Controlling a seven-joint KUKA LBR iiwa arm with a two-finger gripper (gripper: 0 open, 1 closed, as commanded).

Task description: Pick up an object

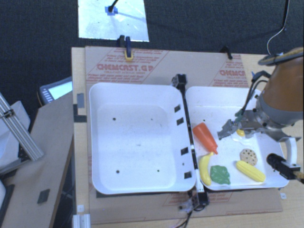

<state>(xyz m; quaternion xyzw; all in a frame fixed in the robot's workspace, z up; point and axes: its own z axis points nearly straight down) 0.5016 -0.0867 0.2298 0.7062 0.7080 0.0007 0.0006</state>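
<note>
My gripper (228, 128) hangs over the middle of the right bin (213, 99), pointing left, with the orange-banded wrist behind it at the right edge. An orange carrot (205, 137) lies just left of it, by the divider between the bins. A small yellow piece (241, 132) shows right under the gripper body, partly hidden. Along the bin's near side lie a yellow banana (205, 169), a green leafy piece (220, 174), a round speckled cookie (247, 156) and a yellow corn cob (250, 171).
The left bin (137, 141) stands beside the right one, joined by a black clipped divider (186, 127). A black part of the arm (280, 165) hangs over the right bin's near right corner. Both bins rest on a cardboard sheet (142, 65).
</note>
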